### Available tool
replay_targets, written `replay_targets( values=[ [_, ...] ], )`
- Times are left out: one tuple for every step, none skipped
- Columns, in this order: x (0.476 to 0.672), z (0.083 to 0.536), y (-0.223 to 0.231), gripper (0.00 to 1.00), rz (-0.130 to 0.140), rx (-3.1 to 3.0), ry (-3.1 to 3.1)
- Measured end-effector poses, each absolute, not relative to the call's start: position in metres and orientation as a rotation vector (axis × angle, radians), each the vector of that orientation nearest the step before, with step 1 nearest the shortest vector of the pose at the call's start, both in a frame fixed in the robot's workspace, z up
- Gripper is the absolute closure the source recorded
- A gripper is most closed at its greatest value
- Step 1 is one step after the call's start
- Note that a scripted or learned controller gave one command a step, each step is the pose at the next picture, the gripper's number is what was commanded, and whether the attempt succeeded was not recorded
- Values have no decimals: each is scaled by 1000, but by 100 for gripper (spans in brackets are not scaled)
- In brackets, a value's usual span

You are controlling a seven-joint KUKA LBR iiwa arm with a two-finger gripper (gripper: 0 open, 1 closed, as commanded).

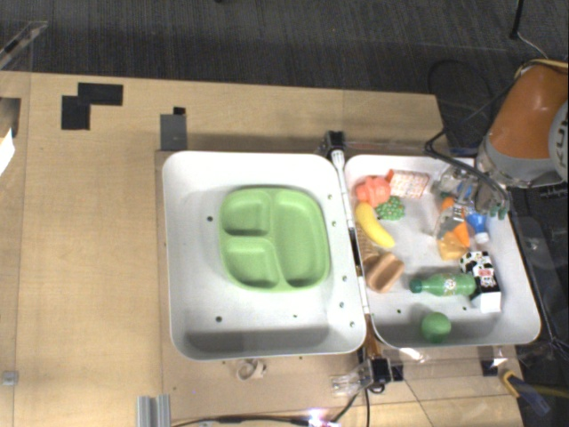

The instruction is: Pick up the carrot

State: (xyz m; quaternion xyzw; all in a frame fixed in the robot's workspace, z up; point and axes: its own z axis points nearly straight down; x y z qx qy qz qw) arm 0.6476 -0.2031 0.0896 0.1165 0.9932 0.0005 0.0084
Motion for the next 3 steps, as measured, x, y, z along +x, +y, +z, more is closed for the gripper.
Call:
replay_targets(
  values=[
    [613,88,-185,0,2,471,3094],
    [599,88,-198,0,4,719,3045],
    [603,103,-197,100,2,706,3033]
  ],
)
